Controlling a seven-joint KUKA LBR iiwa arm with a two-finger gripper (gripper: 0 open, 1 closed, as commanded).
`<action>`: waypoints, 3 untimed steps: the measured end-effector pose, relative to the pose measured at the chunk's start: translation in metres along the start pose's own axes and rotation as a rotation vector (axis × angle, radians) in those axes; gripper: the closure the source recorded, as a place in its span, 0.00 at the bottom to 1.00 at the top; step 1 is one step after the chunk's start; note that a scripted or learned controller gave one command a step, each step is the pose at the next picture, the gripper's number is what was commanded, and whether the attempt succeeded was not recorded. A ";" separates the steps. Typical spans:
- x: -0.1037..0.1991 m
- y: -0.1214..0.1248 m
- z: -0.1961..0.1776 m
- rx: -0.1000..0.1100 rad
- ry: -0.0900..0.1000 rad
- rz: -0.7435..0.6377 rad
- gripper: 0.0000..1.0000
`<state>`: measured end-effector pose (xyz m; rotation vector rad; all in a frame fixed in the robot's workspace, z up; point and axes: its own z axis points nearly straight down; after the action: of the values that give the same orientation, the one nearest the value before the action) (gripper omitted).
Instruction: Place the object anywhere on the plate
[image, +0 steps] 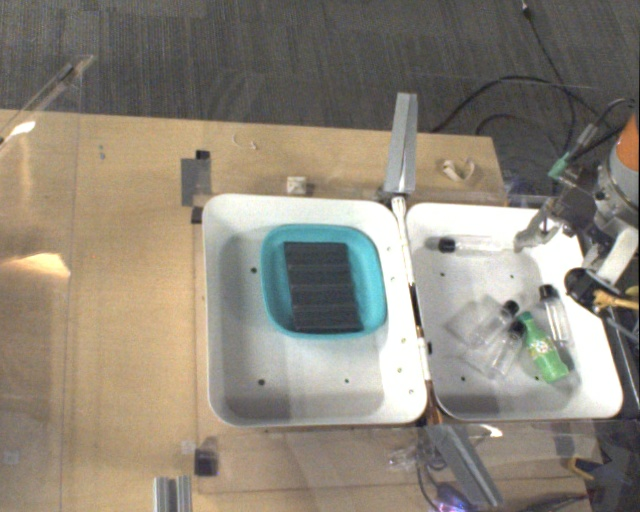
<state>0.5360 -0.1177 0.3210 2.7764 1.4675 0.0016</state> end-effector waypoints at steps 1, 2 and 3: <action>0.000 -0.031 0.004 0.000 0.001 0.061 0.00; -0.075 -0.007 -0.048 -0.003 0.001 0.201 0.00; -0.081 -0.003 0.004 0.000 -0.001 0.322 0.00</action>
<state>0.4883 -0.1829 0.3165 2.9754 1.0036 0.0006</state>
